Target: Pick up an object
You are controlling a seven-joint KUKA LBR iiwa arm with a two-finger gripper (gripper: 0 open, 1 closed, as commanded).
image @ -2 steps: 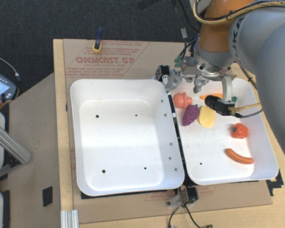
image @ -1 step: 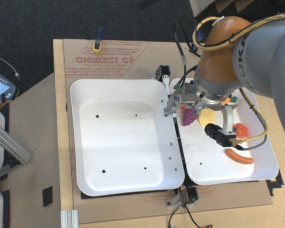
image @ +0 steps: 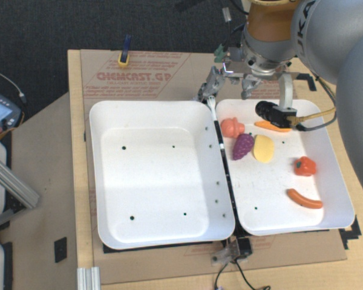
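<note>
Several toy foods lie in the right bin [image: 327, 216]: a pink piece [image: 232, 127], purple grapes [image: 243, 145], a yellow lemon [image: 264, 149], an orange carrot [image: 271, 126], a red pepper [image: 304, 166] and an orange sausage [image: 304, 199]. My gripper [image: 227, 93] hangs over the far left corner of the right bin, just behind the pink piece. It is open, with nothing between its fingers. One fingertip [image: 207, 96] sits near the divide between the two bins.
The left bin [image: 103, 162] adjoins the right one along a shared rim [image: 224, 162]. Both rest on a cardboard sheet [image: 139, 71] with a small yellow and blue clip [image: 125, 53] at its far edge. The arm's bulk fills the upper right.
</note>
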